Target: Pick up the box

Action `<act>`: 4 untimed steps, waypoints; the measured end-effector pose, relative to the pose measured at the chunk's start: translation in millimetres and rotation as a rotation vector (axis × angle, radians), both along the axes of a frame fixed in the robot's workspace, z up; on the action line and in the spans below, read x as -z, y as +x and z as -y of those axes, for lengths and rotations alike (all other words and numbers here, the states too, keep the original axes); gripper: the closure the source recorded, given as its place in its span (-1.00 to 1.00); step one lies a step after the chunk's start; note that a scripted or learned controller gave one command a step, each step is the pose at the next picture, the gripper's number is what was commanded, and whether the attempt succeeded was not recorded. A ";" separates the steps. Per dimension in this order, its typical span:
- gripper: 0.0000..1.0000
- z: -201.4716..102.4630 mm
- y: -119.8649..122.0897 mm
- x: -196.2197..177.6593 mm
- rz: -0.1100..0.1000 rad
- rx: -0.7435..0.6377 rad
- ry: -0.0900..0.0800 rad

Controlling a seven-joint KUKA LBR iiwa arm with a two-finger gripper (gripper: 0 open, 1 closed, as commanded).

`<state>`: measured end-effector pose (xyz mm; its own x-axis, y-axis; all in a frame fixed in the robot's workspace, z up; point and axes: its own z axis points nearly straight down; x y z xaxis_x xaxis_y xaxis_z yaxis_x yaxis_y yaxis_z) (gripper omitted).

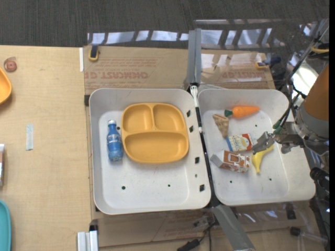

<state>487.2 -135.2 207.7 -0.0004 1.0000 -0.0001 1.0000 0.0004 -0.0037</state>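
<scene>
Your gripper (266,140) hovers low in the right bin (293,192), above a yellow banana (260,156); whether it is open or closed cannot be made out. The box (234,161), a small red-and-white carton with unreadable print, lies just left of the banana. Nearby sits an orange carrot (242,111). The left bin (104,192) holds a yellow divided plate (155,132) and blue bottle (114,140). Cardboard (131,69) behind reads "CHEMCAST GP" upside down.
</scene>
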 end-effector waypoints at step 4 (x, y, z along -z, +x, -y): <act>-1.00 -22.6 115.1 115.4 0.004 -0.062 -0.001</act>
<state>602.3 -112.5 92.3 -0.0628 0.9980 -0.0014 0.9980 0.0628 0.0006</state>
